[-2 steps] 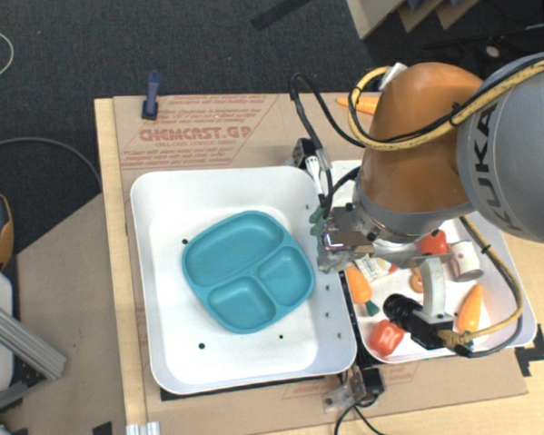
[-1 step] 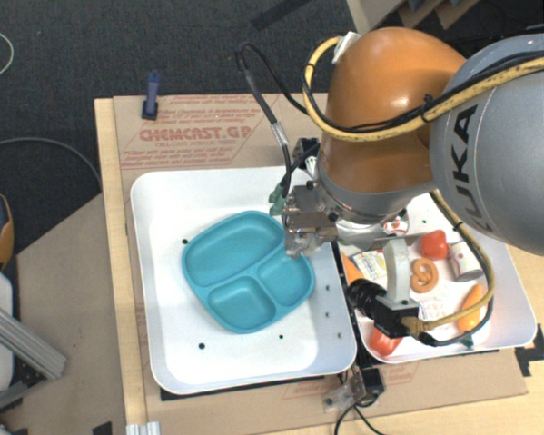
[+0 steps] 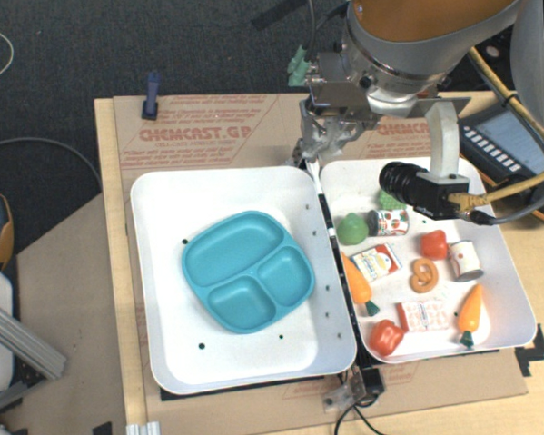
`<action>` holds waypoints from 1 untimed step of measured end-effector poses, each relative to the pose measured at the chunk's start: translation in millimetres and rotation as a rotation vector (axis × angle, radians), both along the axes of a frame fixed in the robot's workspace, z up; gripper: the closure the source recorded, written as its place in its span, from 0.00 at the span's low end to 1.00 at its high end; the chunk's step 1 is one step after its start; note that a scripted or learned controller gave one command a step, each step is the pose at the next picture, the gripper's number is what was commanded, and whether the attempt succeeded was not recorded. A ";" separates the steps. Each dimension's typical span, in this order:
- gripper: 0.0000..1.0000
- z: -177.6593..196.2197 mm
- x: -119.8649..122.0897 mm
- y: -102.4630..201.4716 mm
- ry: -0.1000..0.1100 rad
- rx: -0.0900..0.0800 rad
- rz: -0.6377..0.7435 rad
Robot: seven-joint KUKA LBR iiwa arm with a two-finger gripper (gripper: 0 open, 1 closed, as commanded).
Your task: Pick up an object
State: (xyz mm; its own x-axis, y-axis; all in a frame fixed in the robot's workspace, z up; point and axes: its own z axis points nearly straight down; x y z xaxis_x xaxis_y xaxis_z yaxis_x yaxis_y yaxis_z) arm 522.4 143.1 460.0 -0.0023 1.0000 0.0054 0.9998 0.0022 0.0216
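My gripper [image 3: 312, 155] hangs over the far edge of the bench, right at the seam where the two bins meet. It holds nothing that I can see. The right bin [image 3: 507, 286] carries several small items: a green ball [image 3: 352, 228], a small can [image 3: 392, 221], a red tomato [image 3: 434, 244], a pretzel [image 3: 424, 275], a white cylinder [image 3: 465, 259], a carrot [image 3: 471, 311], a red pepper [image 3: 386, 337], a cracker packet [image 3: 424, 316] and a small carton [image 3: 375, 262]. An orange piece [image 3: 357, 285] lies against that bin's left wall.
A blue three-part tray [image 3: 247, 270] lies in the left bin [image 3: 156, 264]. A black cylinder with a cable [image 3: 421, 191] on the arm overhangs the right bin's far side. A blue clip [image 3: 150, 97] sits on the cardboard at the back left.
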 end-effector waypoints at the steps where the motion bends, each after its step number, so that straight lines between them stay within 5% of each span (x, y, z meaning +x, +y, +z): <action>1: 1.00 -180.4 -24.3 -92.7 0.041 -0.010 -0.013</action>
State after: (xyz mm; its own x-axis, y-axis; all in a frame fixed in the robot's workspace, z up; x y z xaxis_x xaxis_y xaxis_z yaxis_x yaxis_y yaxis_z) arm 498.1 50.4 279.6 0.0111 0.9999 -0.0052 0.9998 -0.0112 -0.0193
